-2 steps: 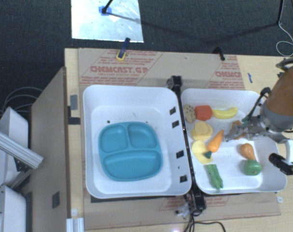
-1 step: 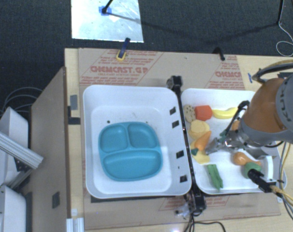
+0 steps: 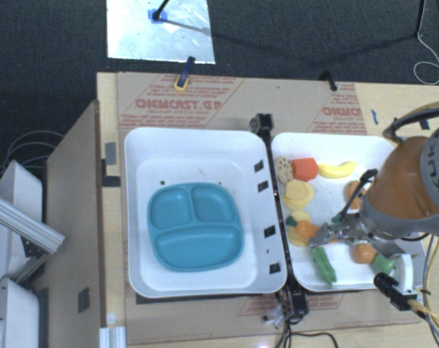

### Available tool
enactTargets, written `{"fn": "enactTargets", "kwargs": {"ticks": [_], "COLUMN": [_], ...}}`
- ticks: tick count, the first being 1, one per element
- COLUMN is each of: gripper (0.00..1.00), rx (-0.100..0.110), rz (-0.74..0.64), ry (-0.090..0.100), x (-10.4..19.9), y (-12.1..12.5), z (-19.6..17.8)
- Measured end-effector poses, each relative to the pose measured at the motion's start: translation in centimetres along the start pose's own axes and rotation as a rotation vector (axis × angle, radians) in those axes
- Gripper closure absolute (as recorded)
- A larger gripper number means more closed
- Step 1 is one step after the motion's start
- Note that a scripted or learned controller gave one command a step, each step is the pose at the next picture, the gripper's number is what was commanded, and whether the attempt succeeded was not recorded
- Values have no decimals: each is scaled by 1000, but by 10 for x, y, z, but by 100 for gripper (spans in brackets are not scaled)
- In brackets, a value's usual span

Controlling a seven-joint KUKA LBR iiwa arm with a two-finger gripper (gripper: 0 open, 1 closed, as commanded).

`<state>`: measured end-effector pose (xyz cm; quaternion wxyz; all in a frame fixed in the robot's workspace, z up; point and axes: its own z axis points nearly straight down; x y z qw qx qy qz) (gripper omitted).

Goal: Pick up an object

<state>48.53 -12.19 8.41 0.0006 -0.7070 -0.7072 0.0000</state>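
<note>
The left bin [image 3: 136, 194] holds a blue tray [image 3: 196, 225] with three compartments, lying flat near its middle. It plays no part in a pick unless the program chooses it, and its broad flat shape would suit two fingers badly.

The right bin [image 3: 328, 142] holds the small toys: a spotted cookie [image 3: 283, 168] at the far left, a red block [image 3: 304, 169] just beside it, a banana [image 3: 336, 170] further right, a pale yellow round [image 3: 298, 192] nearer, an orange piece [image 3: 304, 229] by the divider, a green pickle [image 3: 323, 264] near the front wall, and an orange ball [image 3: 363, 252] to the right of it.

The gripper [image 3: 328, 233] sits low in this bin, reaching in from the right, its tip between the orange piece and the pickle. Whether its fingers are spread or closed I cannot tell at this size, and nothing shows clearly held between them.

The likely target is the orange piece or the pickle, both close to the tip. To do it well, centre the fingers over one toy alone, straddle its narrow width, go down to the bin floor, close fully, then lift straight up so neighbours are not dragged
</note>
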Motion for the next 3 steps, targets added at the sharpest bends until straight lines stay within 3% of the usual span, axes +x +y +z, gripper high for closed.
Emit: {"fn": "enactTargets", "kwargs": {"ticks": [1,2,3], "gripper": [0,100,100], "rx": [-4,-5,-13], "rz": [-7,-4,-12], "ry": [0,-1,2], "x": [32,29,95], "y": [31,30,57], "z": [0,-11,-106]}}
